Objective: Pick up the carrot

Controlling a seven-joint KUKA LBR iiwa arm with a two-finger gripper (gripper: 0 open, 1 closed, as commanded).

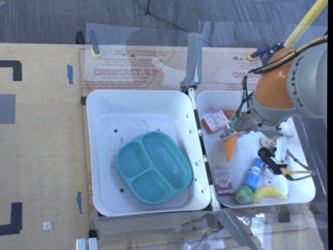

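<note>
Carrot (pixel 230 147); top end hidden beneath gripper (pixel 232 131)

left bin (pixel 104 108): teal divided plate (pixel 154 166), three compartments, lying toward 5 o'clock of the bin floor.
right bin (pixel 304 191): orange carrot (pixel 230 147), near centre, pointing toward 6 o'clock; gripper (pixel 230 133) at its upper end, touching or just above, hold not discernible. red-and-white packet (pixel 215 121) at 11 o'clock of the carrot. small pink-labelled packet (pixel 221 179) at 7 o'clock. blue bottle (pixel 253 174), green round item (pixel 243 195) and yellow banana (pixel 269 193) grouped at 5 o'clock.
</note>
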